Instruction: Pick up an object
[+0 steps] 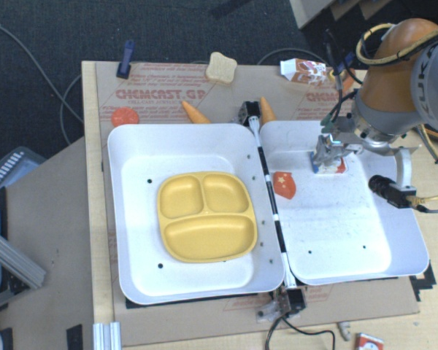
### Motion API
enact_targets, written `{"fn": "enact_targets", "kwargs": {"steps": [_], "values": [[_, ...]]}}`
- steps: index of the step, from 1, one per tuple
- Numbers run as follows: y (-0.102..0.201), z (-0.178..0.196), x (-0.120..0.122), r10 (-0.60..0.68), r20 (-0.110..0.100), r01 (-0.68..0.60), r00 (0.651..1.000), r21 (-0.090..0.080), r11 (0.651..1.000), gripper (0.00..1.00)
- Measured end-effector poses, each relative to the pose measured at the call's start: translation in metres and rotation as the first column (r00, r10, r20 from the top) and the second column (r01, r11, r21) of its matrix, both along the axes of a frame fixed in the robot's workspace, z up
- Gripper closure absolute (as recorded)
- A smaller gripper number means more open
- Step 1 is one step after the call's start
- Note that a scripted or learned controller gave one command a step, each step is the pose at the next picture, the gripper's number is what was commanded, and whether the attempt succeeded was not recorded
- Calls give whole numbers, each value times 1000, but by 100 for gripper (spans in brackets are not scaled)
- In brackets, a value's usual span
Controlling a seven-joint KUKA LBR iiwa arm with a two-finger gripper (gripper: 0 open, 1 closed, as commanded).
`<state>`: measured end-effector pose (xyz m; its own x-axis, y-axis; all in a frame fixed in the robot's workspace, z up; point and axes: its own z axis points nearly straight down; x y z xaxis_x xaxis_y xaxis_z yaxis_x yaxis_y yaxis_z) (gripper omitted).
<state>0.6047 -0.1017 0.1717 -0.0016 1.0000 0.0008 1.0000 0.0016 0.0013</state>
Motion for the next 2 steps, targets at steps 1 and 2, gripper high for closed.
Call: {"fn": "enact_targets", "kwargs": {"steps": [1, 2], "values": [[-1, -1, -1, -1, -2, 1, 1000, 0, 1000, 0], [-50, -82, 40, -1, 8, 1, 1000, -4, 1000, 0]]}}
